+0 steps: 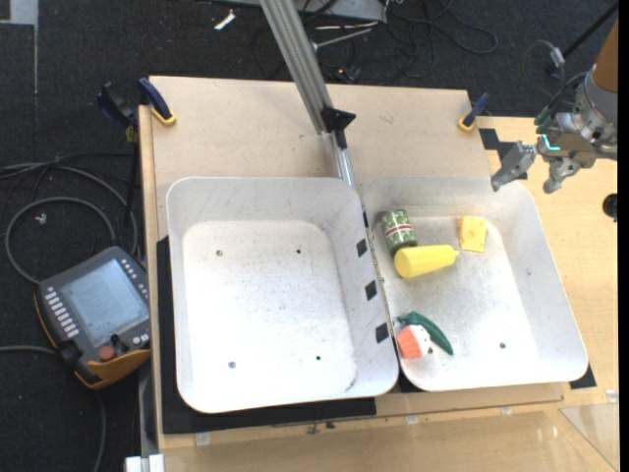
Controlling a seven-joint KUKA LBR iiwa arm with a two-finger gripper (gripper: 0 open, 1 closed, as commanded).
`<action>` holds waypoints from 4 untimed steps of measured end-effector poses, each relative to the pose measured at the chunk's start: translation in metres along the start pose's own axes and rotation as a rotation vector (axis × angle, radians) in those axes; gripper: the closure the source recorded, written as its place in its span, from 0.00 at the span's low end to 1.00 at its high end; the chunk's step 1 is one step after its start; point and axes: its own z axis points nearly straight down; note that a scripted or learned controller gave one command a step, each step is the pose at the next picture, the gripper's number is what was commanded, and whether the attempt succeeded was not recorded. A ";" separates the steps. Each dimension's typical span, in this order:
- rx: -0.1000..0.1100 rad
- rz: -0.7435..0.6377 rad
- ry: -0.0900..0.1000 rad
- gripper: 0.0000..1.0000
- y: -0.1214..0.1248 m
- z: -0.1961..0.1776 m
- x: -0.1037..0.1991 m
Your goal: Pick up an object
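Gripper [536, 170] on the grey arm sits at the right of the camera view, above the upper right corner of the right-hand shallow white bin [550, 293], with its two dark fingers spread apart and nothing between them. By my reading the task is at its start: no object is lifted, none is touched, and the whole pick is left to do, namely choosing a target, coming down over it, closing and raising it. All the candidate objects lie in the right-hand bin. A small green cylindrical can with a patterned label [398, 229] lies near the bin's left wall, and just below it, touching or nearly so, is a yellow rounded plastic piece shaped like a squat bottle [425, 261]. A small yellow block like a wedge of cheese [473, 234] rests just to the right of these, nearest the gripper. Lower down, well apart from the others, is a small orange-red and white toy with a dark green leafy part [421, 336], close to the left wall of the same bin. The left-hand shallow white bin [187, 264] shows bare, speckled floor. As for writing, the can's label has light marks on green, but they are too small to read, and no brand can be made out on any object. A grey handheld control pendant with a screen [93, 308] lies on the floor to the left of the bench; its screen text is likewise unreadable.
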 end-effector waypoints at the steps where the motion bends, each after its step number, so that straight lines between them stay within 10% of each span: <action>1: -0.004 -0.002 -0.002 0.00 0.001 -0.003 0.000; 4: -0.009 0.005 -0.002 0.00 -0.018 0.158 0.006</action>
